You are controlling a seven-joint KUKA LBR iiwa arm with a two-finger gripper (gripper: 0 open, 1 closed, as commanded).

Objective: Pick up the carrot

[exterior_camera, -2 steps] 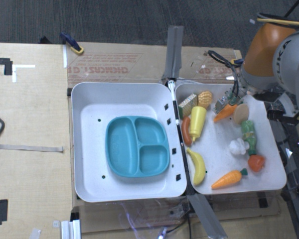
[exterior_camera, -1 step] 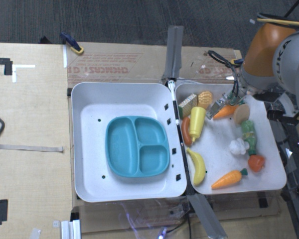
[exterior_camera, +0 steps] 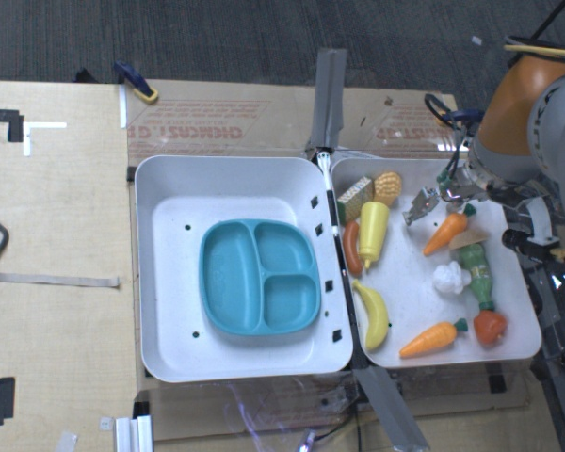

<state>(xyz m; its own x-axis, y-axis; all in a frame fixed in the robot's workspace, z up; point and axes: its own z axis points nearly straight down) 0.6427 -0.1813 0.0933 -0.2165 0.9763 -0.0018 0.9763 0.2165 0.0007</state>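
Camera view shows two orange plastic carrots, one (exterior_camera: 446, 233) just beside the gripper (exterior_camera: 424, 205) with spread metal fingers, another (exterior_camera: 431, 339) at five o'clock in the right white bin (exterior_camera: 518, 281).

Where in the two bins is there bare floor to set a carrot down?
Bare white floor rings the blue divided plate in the left bin. The right bin is crowded; one bare patch lies between the mustard bottle, banana and lower carrot.
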